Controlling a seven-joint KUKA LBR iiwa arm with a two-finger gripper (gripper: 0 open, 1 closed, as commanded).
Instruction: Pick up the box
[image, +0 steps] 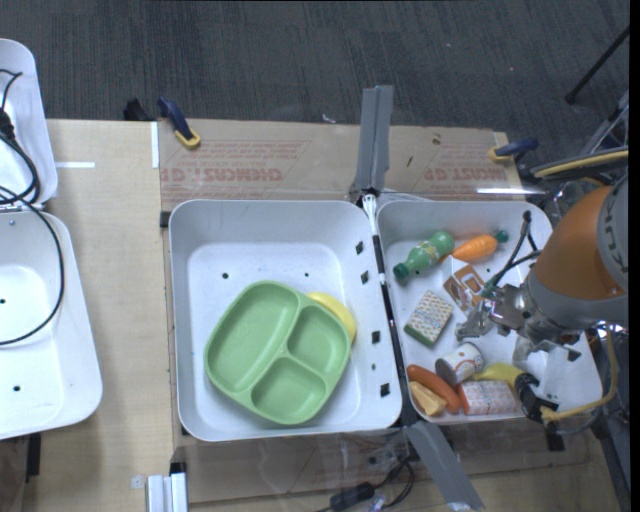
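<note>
The box (461, 287) is small, orange and white, and lies in the middle of the right bin (560, 385). It sits just below the carrot (474, 247) and right of a tan checkered block (430, 317). My gripper (478, 318) hangs low over the bin, just below and to the right of the box, close to its lower edge. The arm's grey wrist and orange band (585, 250) reach in from the right and cover the bin's right side. Nothing can be seen held in the gripper.
The right bin also holds a green bottle (422, 254), a small can (463, 360), a hot dog (436, 385), a banana (503, 375) and a wrapped packet (490, 398). The left bin (200, 260) holds a green divided plate (278, 351) over a yellow item (337, 311).
</note>
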